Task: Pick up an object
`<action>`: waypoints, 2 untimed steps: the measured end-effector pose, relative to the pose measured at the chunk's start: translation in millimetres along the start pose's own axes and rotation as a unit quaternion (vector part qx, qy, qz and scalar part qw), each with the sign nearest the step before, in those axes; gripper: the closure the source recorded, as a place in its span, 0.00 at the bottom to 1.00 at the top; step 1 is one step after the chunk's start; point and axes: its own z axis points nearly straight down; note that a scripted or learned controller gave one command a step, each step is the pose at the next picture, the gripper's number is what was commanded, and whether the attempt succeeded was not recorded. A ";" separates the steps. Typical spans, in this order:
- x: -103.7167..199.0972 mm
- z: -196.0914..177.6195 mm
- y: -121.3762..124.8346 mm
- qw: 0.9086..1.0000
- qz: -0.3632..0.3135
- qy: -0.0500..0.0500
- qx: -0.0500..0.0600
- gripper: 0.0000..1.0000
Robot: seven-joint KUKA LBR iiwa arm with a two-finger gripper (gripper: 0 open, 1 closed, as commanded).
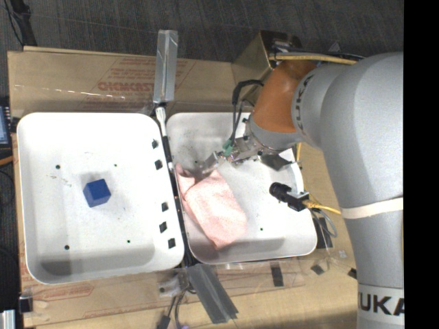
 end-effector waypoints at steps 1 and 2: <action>28.8 0.6 -61.8 0.999 -0.034 0.000 0.000 0.00; 44.6 0.4 -4.4 1.000 -0.026 0.000 0.000 0.00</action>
